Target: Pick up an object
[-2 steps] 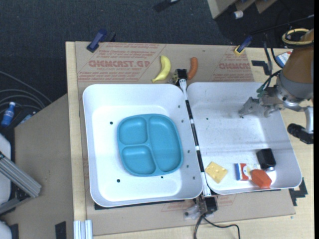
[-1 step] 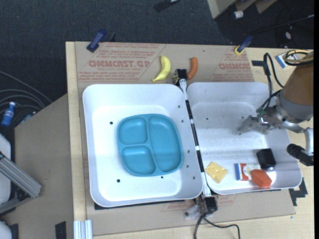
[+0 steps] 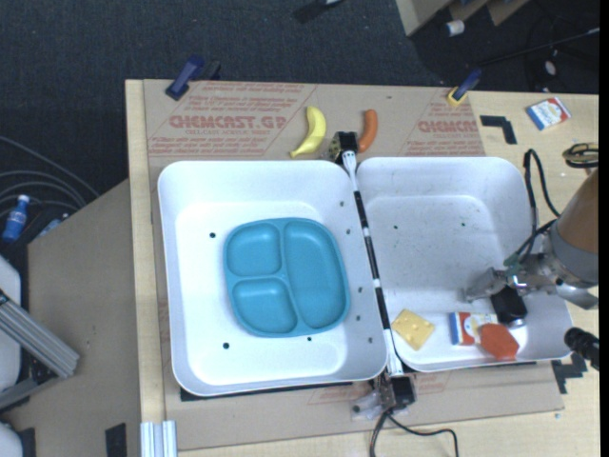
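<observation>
Gripper (image 3: 487, 286): hung low over the near right part of the right bin (image 3: 428, 184); open or shut could not be told.
Orange lump (image 3: 500, 341): lay against the near edge, touching the small carton (image 3: 463, 328).
Cheese wedge (image 3: 413, 328): sat near the middle wall.
Open room: far half of the floor.
Left bin (image 3: 190, 255): held a blue plate (image 3: 285, 276) centrally.

A dark carpet (image 3: 86, 36) surrounds the pale bench (image 3: 141, 255) — red lettering (image 3: 226, 120) across its top, 2 blue clamps (image 3: 186, 77) at its far edge, cables (image 3: 38, 174) coiled left.
</observation>
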Robot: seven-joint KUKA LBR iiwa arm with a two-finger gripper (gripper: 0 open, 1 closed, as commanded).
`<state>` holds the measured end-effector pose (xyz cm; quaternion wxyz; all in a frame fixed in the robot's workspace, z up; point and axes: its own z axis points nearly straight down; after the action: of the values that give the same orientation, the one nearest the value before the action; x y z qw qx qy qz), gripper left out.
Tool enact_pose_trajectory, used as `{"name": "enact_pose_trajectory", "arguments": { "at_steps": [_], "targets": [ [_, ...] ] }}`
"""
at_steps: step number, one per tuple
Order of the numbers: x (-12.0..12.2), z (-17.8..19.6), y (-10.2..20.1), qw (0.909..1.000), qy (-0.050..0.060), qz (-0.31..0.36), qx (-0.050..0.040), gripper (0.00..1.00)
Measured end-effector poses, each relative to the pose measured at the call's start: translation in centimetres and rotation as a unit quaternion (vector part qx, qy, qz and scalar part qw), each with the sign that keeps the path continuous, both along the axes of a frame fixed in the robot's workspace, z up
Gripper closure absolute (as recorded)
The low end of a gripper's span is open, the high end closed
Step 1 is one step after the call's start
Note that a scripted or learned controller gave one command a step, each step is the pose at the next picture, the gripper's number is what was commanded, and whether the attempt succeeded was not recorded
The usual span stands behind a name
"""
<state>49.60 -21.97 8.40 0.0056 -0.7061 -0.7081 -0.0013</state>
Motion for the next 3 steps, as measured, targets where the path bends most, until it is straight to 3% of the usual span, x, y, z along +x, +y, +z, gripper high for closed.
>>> {"name": "enact_pose_trajectory", "arguments": {
  "at_steps": [1, 2, 3],
  "targets": [
    [0.1, 1.0, -0.3, 1.0, -0.003, -0.001, -0.0034, 1.0],
    [-0.7, 2.4, 4.5, 1.0, -0.002, -0.001, -0.0036, 1.0],
    [-1.6, 12.4, 11.0, 1.0, -0.003, -0.001, -0.0045, 1.0]
  ]
}}
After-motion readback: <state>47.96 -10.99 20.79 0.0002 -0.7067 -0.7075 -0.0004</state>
